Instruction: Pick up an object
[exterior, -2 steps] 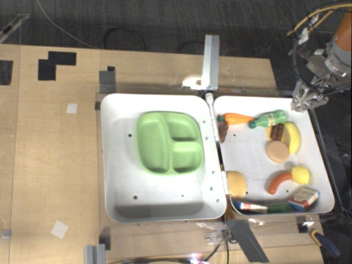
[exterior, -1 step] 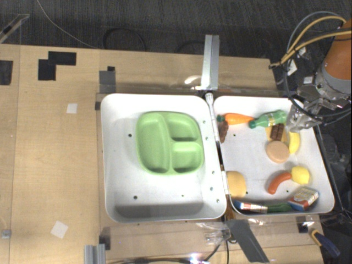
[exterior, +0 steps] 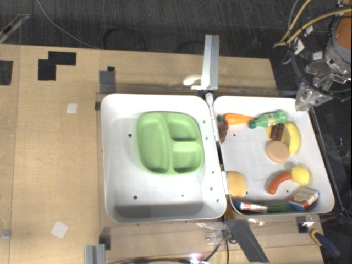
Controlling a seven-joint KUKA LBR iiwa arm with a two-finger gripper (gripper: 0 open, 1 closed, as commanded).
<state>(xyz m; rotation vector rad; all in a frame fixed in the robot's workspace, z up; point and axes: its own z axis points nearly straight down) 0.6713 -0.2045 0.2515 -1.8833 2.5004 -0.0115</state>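
Wooden bench — two white bins, dark carpet beyond

Two white bins sit side by side on the bench. The left bin holds one thing, a green divided tray. The right bin holds roughly eleven small items: one carrot, one green bottle, one banana, one lemon, one small box and several other pieces hard to name.
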